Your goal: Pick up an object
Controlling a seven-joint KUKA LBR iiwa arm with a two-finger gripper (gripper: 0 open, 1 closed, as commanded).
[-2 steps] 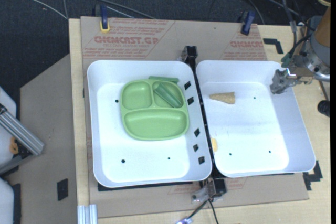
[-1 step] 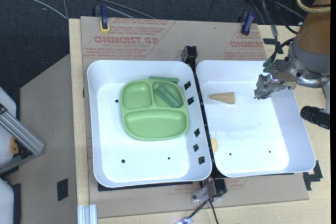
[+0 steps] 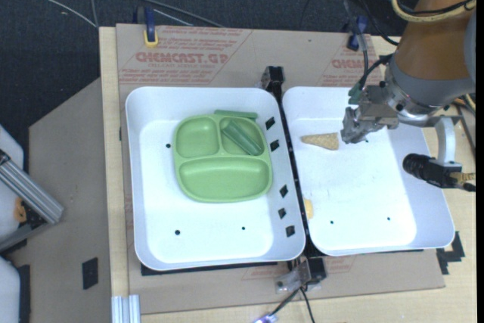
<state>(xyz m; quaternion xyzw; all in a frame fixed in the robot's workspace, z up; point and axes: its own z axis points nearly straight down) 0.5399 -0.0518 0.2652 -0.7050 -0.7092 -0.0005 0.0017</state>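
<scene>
In the left bin [image 3: 151,163] you see a green divided plate [image 3: 223,170], and a darker green stick-shaped piece [image 3: 242,137] lies in its upper right compartment. This bin is far from the arm, so I judge it is not the target now.

Next, in the right bin [image 3: 423,227], you find a small tan wedge [image 3: 321,141], flat on the white floor in the upper left part. Its long axis runs from left to right, and the pointed end looks toward the left.

The gripper [image 3: 354,134] hangs just beside the right end of this wedge, maybe touching it, but the wedge is not between the fingers. Whether they are spread or closed you cannot tell; the wrist body hides them.

So the important relation is this: the wedge lies to the left of the fingertips. In my judgement, you must shift the gripper a little left and set the jaws across the short width.
</scene>
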